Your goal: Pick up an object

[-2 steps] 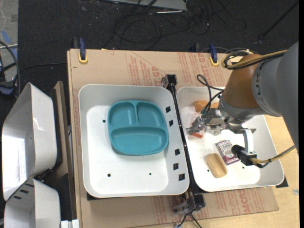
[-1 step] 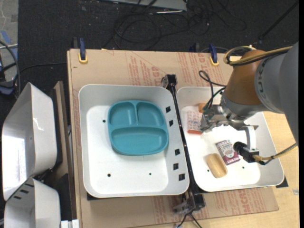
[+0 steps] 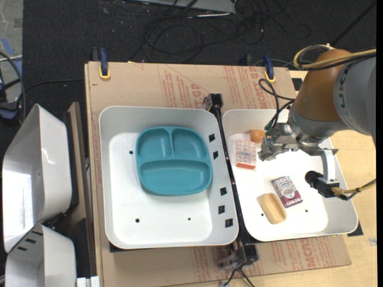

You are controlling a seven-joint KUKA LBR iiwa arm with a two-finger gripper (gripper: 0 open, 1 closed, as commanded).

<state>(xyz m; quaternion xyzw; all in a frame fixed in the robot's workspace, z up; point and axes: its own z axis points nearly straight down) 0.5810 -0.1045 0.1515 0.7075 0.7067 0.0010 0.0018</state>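
Looking down on the desk (image 3: 179, 82) from the fixed camera, two white bins sit side by side. The left bin (image 3: 116, 178) carries a teal divided plate (image 3: 174, 161), three compartments, lying flat a little above the bin's middle.

Over to the right bin (image 3: 311, 223), where the action is. The grey arm (image 3: 335, 88) with its orange band comes in from the right and bends down over the bin's upper half. The claw (image 3: 270, 149) hangs low above the bin floor, just right of a white packet with red print (image 3: 245, 152), which lies flat near the bin's left wall. A small orange object (image 3: 257, 135) peeks out just above the packet, right beside the claw; touching it or not, I cannot tell. Whether the claw is spread or pinched, I cannot tell either, the wrist body masks it from up here.

Lower in the same bin, a small dark box with a printed face (image 3: 286, 191) lies tilted, and just beside it at lower left lies a tan oblong piece (image 3: 272, 208). A black fitting (image 3: 318, 183) on a white bracket sits at the arm's right side.
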